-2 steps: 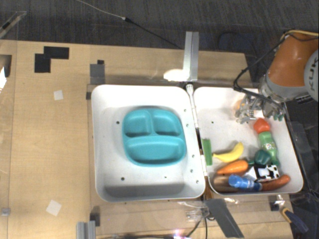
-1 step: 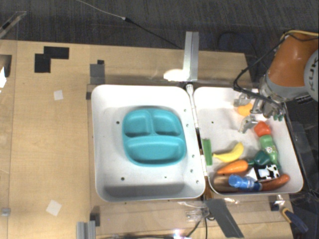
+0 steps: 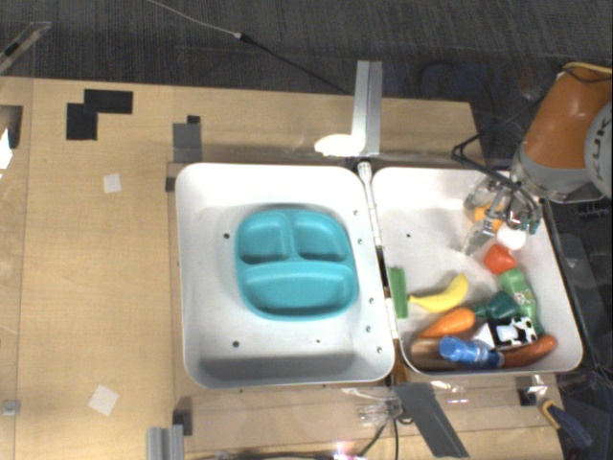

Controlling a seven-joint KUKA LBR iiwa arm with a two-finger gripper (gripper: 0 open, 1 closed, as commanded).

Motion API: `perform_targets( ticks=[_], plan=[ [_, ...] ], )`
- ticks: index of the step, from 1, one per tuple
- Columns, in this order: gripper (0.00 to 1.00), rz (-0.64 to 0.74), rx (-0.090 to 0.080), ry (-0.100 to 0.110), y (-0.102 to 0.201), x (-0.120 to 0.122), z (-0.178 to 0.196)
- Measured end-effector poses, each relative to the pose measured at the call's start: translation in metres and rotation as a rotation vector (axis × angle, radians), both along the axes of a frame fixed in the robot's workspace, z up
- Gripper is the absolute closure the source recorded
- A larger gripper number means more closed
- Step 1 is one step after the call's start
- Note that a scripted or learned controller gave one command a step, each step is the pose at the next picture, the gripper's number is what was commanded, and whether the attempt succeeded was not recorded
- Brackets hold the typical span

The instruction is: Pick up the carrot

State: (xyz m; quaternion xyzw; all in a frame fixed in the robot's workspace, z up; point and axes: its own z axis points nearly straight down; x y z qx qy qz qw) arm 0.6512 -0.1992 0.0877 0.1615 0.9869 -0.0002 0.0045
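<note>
Grey arm (image 3: 575, 132) above right bin (image 3: 421, 199)

A single fixed camera looks down at a slant from above the worktop (image 3: 86, 286), far enough back to take in both the left bin (image 3: 201, 353) and the right bin (image 3: 421, 199) whole, with dark floor beyond the far edge and the arm (image 3: 570, 127) entering from the right.
</note>
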Motion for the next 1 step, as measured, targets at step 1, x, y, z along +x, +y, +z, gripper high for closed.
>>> perform_targets(
  ticks=[1],
  plan=[
    [0.00,-0.065,0.001,0.015,0.0440,0.0073,-0.0007]
  ],
)
